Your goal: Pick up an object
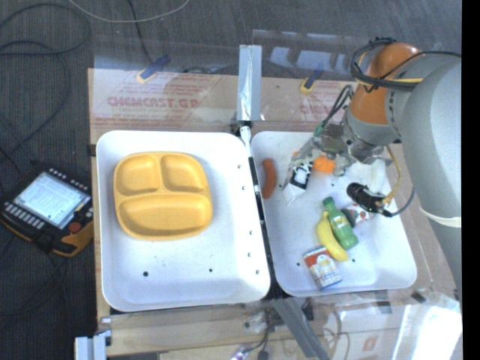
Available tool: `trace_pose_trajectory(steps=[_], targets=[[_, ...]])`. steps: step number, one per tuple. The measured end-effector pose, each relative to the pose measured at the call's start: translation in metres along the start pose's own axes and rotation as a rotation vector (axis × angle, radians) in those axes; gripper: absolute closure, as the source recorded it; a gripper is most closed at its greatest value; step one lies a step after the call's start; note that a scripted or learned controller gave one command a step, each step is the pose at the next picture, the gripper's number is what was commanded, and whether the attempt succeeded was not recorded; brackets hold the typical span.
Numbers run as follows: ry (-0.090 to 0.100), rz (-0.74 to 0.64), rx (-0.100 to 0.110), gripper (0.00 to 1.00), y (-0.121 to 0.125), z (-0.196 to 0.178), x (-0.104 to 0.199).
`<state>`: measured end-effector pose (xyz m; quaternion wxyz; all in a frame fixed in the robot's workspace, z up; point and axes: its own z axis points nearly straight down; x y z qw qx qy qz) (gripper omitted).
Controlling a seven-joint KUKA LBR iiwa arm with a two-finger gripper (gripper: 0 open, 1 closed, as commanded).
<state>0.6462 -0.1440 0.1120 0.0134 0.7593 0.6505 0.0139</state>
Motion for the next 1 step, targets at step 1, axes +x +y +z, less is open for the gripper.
trace_pose_trajectory(steps=[1], targets=[[0.003, -0.005, -0.016, 1.00, 0.0063, -0.0153, 0.0037]])
